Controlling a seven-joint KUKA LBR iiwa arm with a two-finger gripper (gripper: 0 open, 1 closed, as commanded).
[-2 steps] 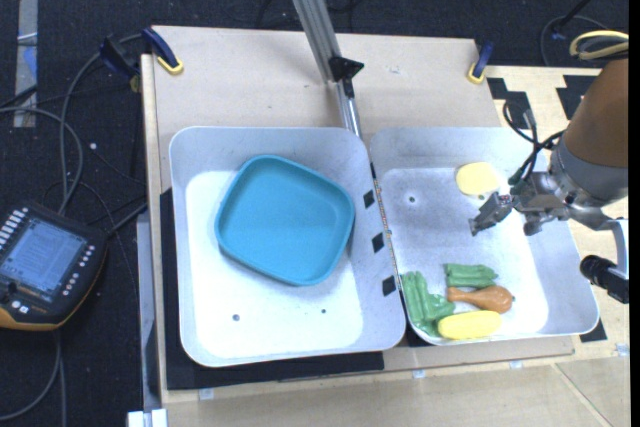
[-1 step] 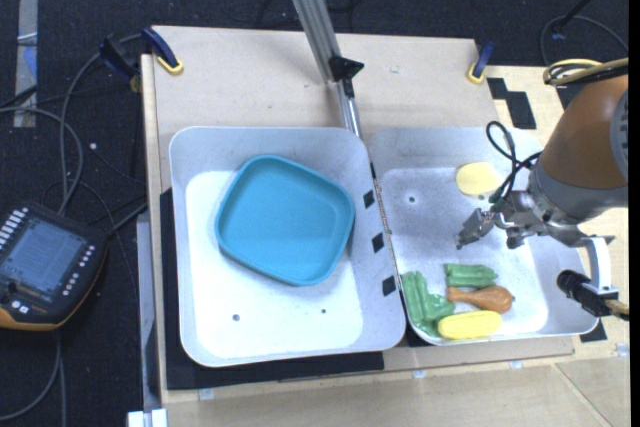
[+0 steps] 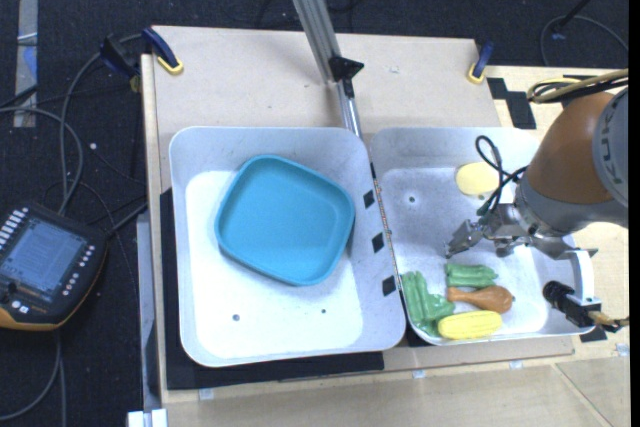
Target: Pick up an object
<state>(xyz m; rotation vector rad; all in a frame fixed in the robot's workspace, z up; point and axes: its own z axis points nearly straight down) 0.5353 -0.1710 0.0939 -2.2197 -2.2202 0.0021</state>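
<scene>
Two shallow white bins sit side by side on a tan bench [image 3: 260,80]. The left bin [image 3: 200,315] holds one blue square plate [image 3: 285,218], tilted a little, lying toward the bin's 12 o'clock half. The right bin [image 3: 425,185] holds the small objects. A pale yellow rounded piece [image 3: 474,179] lies toward 1 o'clock in this bin. At 6 o'clock four items are clustered close together: a green leafy piece [image 3: 420,298] along the bin's left wall, a green pod-like piece [image 3: 470,273], a brown drumstick-shaped piece [image 3: 482,296] just below it, and a yellow corn-like piece [image 3: 470,325] nearest the front rim.

The arm [image 3: 575,165] enters from 3 o'clock, its orange band over the right bin's edge. The gripper [image 3: 478,237] is low over the bin, at 12 o'clock from the green pod-like piece and just beside it. Whether the metal fingers are apart or together cannot be told at this resolution, and nothing is seen between them. A grey slanted pole [image 3: 310,0] crosses the bench from 12 o'clock. A handheld pendant [image 3: 45,265] lies on the floor at 9 o'clock.
</scene>
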